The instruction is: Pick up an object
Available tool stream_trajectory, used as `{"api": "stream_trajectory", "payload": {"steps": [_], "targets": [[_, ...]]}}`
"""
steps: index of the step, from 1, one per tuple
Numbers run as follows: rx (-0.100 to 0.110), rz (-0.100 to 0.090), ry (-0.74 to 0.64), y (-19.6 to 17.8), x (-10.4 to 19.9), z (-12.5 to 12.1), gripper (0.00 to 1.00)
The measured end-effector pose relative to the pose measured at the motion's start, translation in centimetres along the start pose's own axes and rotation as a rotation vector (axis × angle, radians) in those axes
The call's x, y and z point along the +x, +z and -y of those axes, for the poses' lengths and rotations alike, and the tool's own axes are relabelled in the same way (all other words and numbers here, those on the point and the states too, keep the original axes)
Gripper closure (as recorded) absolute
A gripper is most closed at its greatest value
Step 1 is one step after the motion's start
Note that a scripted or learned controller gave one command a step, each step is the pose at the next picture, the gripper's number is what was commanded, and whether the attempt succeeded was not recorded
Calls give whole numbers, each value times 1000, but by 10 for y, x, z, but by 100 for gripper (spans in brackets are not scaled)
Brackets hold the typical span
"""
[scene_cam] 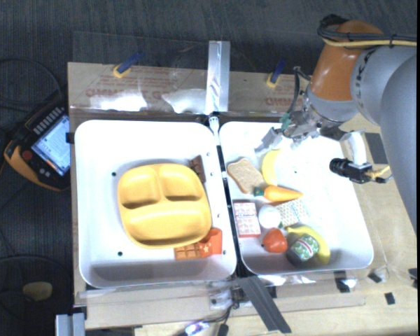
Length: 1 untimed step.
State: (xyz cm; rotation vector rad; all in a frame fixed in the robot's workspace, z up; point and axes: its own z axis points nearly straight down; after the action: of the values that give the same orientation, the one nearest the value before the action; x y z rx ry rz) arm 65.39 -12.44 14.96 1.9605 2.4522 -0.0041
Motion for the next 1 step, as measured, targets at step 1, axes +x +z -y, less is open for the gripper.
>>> {"api": "stream_trajectory", "payload": {"steps": [1], "targets": [[-12,2,-127,57,-3,8,0]]}}
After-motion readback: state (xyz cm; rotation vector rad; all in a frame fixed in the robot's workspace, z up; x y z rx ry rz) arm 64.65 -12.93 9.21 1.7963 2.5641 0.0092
